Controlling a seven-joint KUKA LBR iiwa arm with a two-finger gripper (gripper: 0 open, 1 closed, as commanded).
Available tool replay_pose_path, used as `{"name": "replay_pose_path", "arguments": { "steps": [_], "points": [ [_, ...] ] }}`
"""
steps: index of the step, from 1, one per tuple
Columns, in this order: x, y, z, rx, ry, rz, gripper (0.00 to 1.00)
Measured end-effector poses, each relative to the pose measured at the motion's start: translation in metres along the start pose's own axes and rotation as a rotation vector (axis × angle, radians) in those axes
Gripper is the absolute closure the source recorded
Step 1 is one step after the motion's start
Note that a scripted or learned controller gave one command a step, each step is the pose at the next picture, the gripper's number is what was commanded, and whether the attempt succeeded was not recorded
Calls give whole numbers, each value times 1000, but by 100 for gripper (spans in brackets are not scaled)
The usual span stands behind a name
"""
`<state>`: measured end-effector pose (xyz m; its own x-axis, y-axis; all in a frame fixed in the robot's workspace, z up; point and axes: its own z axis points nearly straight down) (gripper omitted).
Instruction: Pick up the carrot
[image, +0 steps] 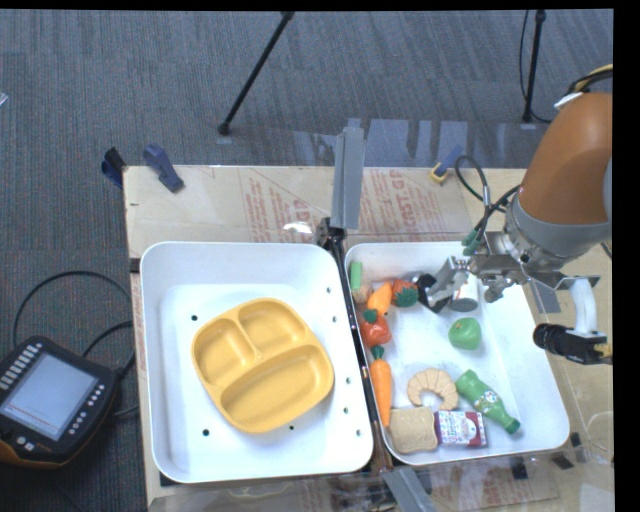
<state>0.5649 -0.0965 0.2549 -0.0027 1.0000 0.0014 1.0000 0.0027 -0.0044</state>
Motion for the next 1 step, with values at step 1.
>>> {"name": "replay_pose_path", "arguments": {
  "steps": [1],
  "points": [
    [41, 65, 72, 6, 0, 106, 0]
  ]
}}
